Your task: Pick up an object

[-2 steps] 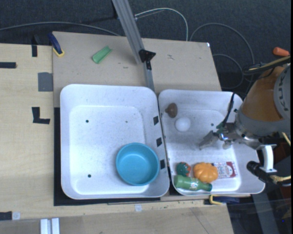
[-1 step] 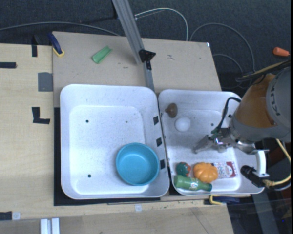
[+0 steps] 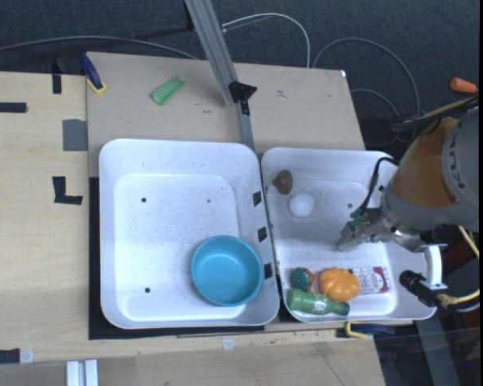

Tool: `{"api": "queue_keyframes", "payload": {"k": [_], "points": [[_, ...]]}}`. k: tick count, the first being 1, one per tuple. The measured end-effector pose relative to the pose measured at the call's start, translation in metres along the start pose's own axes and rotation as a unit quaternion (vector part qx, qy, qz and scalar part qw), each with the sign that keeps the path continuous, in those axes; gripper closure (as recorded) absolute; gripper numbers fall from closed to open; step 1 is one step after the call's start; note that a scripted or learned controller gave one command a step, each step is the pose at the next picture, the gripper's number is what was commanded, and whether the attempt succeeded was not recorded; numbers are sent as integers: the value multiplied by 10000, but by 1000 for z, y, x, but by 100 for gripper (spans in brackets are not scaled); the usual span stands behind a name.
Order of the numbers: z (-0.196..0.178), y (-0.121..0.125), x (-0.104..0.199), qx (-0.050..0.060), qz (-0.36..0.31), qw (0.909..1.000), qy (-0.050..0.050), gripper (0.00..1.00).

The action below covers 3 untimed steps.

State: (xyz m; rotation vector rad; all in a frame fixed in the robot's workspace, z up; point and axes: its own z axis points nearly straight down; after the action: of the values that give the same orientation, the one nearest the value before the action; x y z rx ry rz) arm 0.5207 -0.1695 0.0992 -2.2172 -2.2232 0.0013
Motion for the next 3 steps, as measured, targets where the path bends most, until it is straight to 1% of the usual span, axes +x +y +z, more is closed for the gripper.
{"api": "queue_keyframes", "payload": {"k": [1, 3], "points": [[-45, 1, -7, -21, 10, 10000, -10, 100], [-136, 13, -18, -26, 7, 10000, -12, 100]]}}
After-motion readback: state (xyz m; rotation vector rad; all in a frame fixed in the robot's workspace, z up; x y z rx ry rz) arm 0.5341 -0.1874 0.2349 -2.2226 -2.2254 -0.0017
